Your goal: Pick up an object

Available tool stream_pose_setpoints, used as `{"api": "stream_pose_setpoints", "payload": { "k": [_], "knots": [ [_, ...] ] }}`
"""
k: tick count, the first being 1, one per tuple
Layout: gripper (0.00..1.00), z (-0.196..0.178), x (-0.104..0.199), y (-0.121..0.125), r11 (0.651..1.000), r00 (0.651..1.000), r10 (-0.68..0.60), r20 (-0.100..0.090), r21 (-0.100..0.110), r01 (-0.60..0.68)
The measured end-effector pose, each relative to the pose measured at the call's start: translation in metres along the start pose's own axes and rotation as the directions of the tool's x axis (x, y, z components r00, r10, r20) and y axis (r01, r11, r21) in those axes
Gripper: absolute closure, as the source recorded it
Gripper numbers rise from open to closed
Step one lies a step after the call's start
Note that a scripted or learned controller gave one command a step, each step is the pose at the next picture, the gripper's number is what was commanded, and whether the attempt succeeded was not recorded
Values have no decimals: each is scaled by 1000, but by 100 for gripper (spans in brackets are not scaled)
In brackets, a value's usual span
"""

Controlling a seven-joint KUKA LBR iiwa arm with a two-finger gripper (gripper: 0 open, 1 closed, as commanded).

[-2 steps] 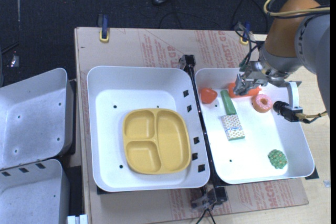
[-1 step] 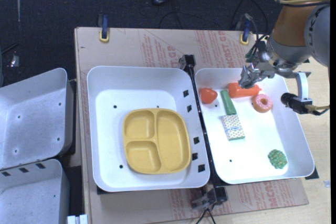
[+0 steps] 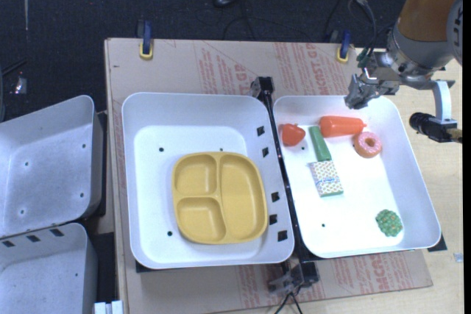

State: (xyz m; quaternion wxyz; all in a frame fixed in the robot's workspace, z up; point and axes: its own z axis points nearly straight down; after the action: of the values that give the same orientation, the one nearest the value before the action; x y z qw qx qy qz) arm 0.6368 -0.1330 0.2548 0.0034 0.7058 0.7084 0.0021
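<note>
The right bin (image 3: 412, 180) holds an orange carrot (image 3: 341, 126), a small red piece (image 3: 293, 134), a green stick (image 3: 319, 143), a pink donut (image 3: 367, 145), a pale patterned packet (image 3: 326, 178) and a green broccoli-like piece (image 3: 388, 222). My gripper (image 3: 358, 98) hangs over the bin's far edge, just above and to the right of the carrot. Nothing shows between its fingers.
The left bin (image 3: 147, 121) carries a yellow divided plate (image 3: 219, 196). Both bins rest on a cardboard sheet (image 3: 206, 59) held by clamps at the far edge. Spare white bins (image 3: 44, 158) lie off to the left. Cables lie on the dark floor behind.
</note>
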Motion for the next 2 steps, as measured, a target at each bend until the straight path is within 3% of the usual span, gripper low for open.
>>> {"api": "stream_pose_setpoints", "payload": {
  "k": [1,2],
  "knots": [
    [100,-6,53,-17,1000,1000,-4,-4,8,4],
    [100,11,101,-30,1000,1000,-3,-4,10,3]
  ]
}}
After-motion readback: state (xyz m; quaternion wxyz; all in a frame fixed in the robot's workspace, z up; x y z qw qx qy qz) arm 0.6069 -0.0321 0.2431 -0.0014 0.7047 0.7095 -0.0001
